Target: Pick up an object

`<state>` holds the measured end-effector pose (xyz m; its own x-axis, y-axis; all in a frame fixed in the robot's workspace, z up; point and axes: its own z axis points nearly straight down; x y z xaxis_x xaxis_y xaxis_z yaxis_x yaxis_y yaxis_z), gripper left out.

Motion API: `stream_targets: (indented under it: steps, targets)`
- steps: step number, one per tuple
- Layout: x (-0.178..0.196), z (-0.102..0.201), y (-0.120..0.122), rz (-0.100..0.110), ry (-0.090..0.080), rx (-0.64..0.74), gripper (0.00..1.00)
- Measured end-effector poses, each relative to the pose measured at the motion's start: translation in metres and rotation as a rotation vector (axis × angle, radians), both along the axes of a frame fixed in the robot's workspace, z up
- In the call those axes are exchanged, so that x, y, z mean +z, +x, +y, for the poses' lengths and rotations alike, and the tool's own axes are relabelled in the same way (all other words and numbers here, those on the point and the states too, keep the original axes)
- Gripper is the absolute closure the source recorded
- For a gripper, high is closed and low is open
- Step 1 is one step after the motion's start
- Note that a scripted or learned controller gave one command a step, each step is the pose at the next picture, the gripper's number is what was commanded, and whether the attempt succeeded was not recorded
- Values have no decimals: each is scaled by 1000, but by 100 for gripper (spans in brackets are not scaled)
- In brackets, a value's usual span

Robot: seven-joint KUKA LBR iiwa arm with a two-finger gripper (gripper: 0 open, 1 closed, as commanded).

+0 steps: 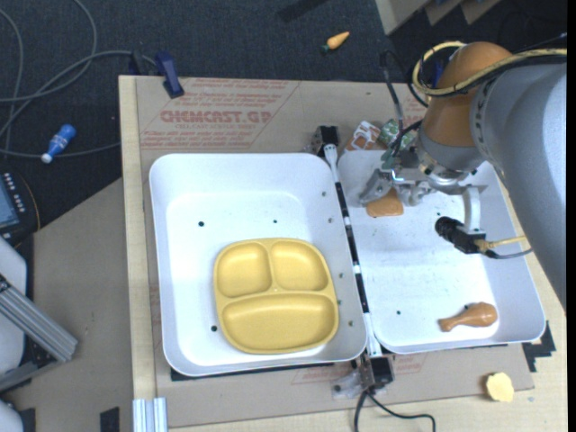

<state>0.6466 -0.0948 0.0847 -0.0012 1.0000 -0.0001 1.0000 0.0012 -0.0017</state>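
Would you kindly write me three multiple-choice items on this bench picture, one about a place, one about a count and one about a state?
1. Where does the yellow tray lie?
A. In the left bin
B. In the right bin
C. On the floor

2. How many compartments does the yellow tray have?
A. Two
B. Three
C. Five

3. How does the drumstick toy stand to the tool?
A. Held in the tool
B. Lying apart from it, near the right bin's front edge
C. Resting on the yellow tray

Answers:
1. A, since the tray sits within the left bin.
2. B, since two small sections sit above one wide section.
3. B, since the toy lies on the floor of the right bin while the tool hangs over an orange-brown piece at the far end.
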Motion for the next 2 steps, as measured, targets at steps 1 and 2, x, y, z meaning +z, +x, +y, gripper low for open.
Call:
stream_targets:
  steps: [1, 2]
  targets:
    - [0, -6, 15, -5, -1, 0, 0]
    - [0, -2, 20, -5, -1, 0, 0]
